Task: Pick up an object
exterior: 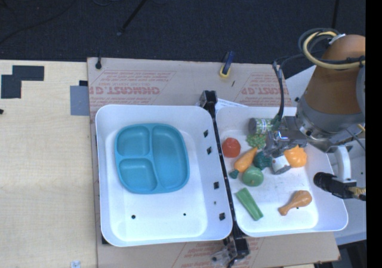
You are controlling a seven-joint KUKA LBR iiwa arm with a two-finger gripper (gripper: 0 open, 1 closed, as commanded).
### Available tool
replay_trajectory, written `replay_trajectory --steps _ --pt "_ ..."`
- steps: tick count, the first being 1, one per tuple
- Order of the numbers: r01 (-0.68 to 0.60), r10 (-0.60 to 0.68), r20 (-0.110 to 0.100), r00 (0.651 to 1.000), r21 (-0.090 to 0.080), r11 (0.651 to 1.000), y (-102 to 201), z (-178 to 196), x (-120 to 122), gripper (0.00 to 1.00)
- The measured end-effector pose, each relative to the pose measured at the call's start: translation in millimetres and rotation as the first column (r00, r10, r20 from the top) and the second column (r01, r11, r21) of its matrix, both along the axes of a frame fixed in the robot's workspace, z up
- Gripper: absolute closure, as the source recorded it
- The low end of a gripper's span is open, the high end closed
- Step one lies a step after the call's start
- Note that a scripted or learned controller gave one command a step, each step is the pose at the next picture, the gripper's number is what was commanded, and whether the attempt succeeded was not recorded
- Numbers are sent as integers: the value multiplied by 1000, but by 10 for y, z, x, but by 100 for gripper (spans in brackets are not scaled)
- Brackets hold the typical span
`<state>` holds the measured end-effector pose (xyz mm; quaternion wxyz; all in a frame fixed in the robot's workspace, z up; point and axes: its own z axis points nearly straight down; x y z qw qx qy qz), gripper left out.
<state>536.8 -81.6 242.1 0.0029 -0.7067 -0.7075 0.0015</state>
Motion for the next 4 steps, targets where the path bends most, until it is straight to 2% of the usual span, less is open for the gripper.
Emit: replay_trajectory --steps 1,2,3,4 --pt "-1 1 -3 1000 1 1000 328 -212 -488 100" --pt "5 -5 4 1000 -2 1000 280 -77 -475 100" --pt "6 -6 3 1000 -1 1000 263 -53 -428 100" --pt "3 -3 1 1000 -2 1000 149 -152 -414 100"
